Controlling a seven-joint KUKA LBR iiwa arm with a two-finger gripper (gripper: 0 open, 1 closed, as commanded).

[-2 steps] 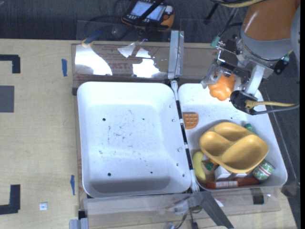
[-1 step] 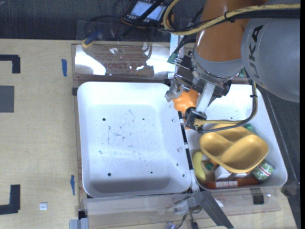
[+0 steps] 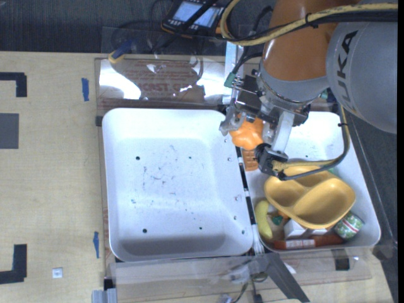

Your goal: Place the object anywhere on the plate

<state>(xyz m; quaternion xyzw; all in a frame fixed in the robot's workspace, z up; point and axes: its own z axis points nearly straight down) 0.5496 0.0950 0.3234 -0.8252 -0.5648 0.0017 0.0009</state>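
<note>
From the overhead camera, my claw [image 3: 247, 137] hangs right of the frame's centre, over the seam where the two white bins meet. An orange object [image 3: 247, 134] sits between my fingers, one finger [image 3: 228, 122] on its left and the other [image 3: 278, 134] on its right, so I am closed on it. Below and to the right, the yellow plate [image 3: 310, 199] lies tilted in the right bin [image 3: 325, 128], propped on other small items. The left bin [image 3: 170, 178] spreads across the middle of the frame.
</note>
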